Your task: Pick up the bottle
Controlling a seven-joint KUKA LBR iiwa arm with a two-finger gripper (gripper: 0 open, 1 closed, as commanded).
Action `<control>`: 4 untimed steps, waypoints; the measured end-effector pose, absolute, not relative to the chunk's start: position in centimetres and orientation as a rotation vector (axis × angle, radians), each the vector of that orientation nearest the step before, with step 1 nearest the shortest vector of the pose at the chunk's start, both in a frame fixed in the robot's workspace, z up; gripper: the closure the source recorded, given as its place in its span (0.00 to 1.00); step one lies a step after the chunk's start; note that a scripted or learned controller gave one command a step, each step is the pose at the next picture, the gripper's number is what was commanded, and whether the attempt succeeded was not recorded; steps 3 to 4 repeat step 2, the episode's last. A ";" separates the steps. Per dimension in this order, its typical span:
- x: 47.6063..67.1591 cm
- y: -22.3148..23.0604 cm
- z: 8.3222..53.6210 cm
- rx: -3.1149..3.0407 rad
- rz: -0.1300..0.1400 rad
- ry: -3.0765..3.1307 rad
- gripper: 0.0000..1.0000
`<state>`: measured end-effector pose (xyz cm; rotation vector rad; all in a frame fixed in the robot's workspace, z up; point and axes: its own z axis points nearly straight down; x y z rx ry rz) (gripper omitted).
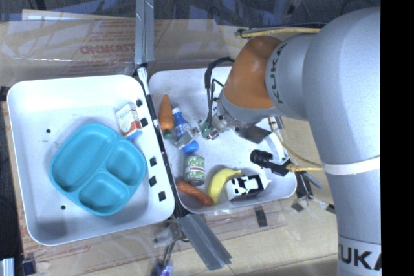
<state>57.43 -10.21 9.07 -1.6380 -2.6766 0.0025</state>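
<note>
The left bin point(39, 100) holds a blue divided plate point(97, 168). A small white and red container point(127, 118) sits against the bin's right wall; its label is too small to read.

In the right bin point(194, 84), an orange carrot point(166, 112) lies along the left wall. The bottle point(182, 131) lies just beside it, tilted, with its upper end near the carrot. It is a small bottle with a clear body, a blue and white patch at the upper end and a rounded blue piece at the lower end. It is too small to tell which end carries the cap, and glare on the clear middle blurs its outline.

The gripper point(208, 131) hangs just to the right of the bottle, close to its side. The wrist above hides the tip, so I cannot tell how wide the grip stands, whether it touches the bottle, or whether it has hold of anything.

Below the bottle stands a small can point(194, 169) with a greenish label. A red-orange sausage-shaped thing point(193, 192) lies against the near wall. A yellow banana point(220, 183) curves to the right of the can, touching a black and white object point(246, 185) whose shape is unclear.

The grey arm point(336, 74), with its orange band point(252, 74), covers the bin's right part and is cut off by the picture's edge.
</note>
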 end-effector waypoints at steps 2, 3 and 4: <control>56.2 -7.1 24.4 -1.821 0.000 -2.560 1.00; 56.2 -7.1 24.4 -1.821 0.000 -2.560 1.00; 56.2 -7.1 24.4 -1.821 0.000 -2.560 1.00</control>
